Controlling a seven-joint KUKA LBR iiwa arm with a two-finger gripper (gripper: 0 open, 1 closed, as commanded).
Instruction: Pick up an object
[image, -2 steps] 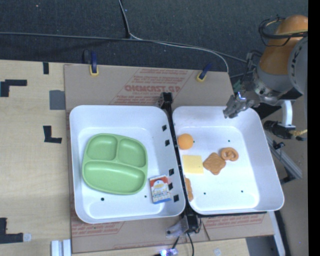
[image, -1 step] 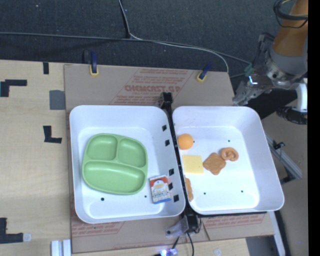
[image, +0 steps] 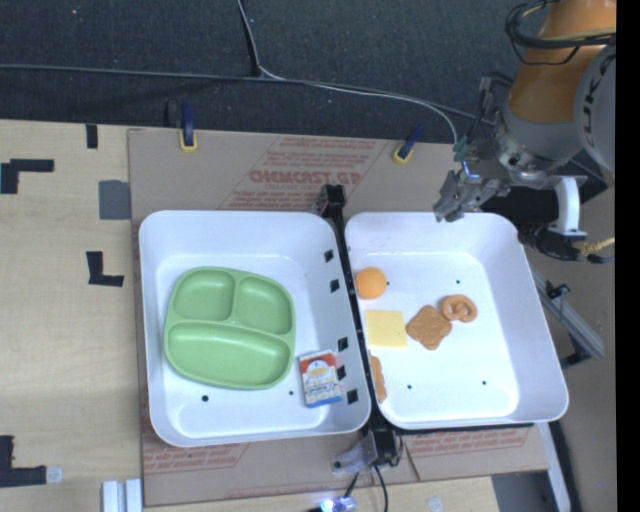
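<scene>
Approach step, I'd say — the end effector (image: 455, 200) (whether open I cannot tell) hovers over the right bin (image: 500, 240); next, descend onto the orange ball (image: 371, 283).

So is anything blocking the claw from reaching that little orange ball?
Nothing visible does. The claw hangs over the right bin's far rim, and the bin floor between it and the orange ball is bare. The other food pieces lie nearer the camera.

Grey arm (image: 590, 100), orange wrist band
</scene>
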